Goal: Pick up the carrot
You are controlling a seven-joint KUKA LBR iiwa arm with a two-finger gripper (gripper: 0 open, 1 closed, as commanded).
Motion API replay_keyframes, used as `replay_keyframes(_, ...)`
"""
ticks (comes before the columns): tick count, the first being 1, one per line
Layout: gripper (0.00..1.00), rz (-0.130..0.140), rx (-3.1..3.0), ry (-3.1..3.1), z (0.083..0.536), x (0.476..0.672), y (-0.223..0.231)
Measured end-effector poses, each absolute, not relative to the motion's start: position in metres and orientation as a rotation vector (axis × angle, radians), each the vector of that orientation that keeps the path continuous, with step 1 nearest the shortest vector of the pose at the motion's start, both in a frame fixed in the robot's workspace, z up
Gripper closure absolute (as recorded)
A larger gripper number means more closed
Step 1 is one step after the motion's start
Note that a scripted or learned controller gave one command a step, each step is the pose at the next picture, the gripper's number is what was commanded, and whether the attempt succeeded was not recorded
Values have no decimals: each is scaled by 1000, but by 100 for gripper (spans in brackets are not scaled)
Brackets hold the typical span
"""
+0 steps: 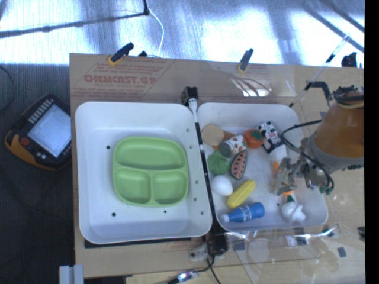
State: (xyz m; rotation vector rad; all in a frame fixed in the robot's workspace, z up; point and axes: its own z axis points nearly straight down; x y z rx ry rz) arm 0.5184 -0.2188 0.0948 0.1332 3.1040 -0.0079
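Over the right bin [320,215], the pincer [288,179] hangs low beside the carrot [275,165], which lies near the right wall; whether anything is pinched, I cannot tell; the left bin [89,176] holds 1 green tray [151,170].

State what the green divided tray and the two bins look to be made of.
Green tray: apparently moulded plastic, matte, with rounded compartment ridges and uniform colour. Left bin and right bin: probably thin white plastic, smooth, slightly glossy, with rounded corners. Exact material uncertain.
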Motion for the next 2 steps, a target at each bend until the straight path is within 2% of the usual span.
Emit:
replay_keyframes(1, 100, 3, 503, 3092, 173, 548, -146)
replay_keyframes(2, 100, -2, 1076, 2945, 195, 588, -163)
